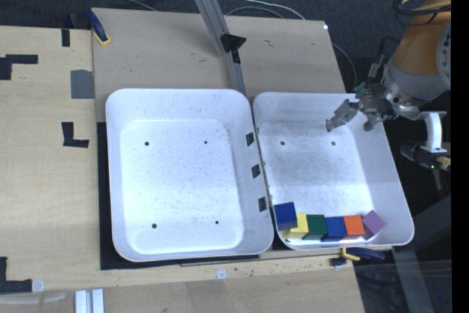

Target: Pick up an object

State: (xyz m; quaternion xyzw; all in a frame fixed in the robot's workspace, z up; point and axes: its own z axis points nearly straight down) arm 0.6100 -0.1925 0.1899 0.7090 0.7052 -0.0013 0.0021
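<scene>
- Hovering over the far right part of the right bin [381, 157], the hand [355, 116] hangs above bare white floor with nothing between its fingers; they look slightly spread, with one tip reaching left and another pointing down.
- The arm [419, 59], grey with an orange band, enters from the right, so the right bin is the nearer one for it to work in.
- The things to pick lie well apart from the hand, packed in a row against the near wall of the right bin: a blue block [284, 215], a yellow block [298, 226], a green block [316, 224], a second blue block [335, 228], an orange block [353, 225] and a purple block [373, 221].
- They touch one another, probably because the bin floor lets loose pieces settle at its low near edge; that crowding is likely to make a clean grasp harder.
- The left bin [117, 179] sits just beside the right one on the desk [44, 179].
- A slanted metal rail [209, 4] rises from between the bins' far edges.
- No brand, label or readable writing can be made out; black tape marks [70, 134] on the desk carry no text.
</scene>
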